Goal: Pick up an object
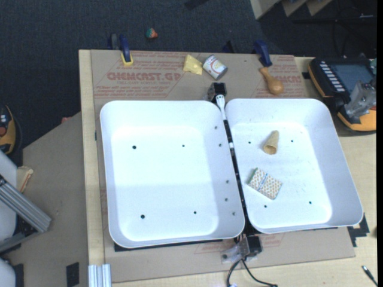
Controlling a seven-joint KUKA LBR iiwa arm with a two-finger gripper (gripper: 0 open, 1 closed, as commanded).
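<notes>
Since the gripper's opening cannot be told from this view, plan for a wide approach before any descent. Candidate targets sit in the right bin [317, 118]: a small tan cone [271, 142] lying on its side near the middle, and a flat patterned packet [265, 183] below it, closer to the divider edge; the two are apart and not touching.

The cone looks like the easier pick. Come straight down over it, straddle its narrow axis and close on the thicker end so it doesn't squirt out. The packet lies flat, so it would likely need a low pinch across its short side, and slip is a risk.

The left bin [119, 124] offers no target. A yellow scrap [192, 64] and a small can [214, 67] lie on the board behind the bins; skip those.
</notes>
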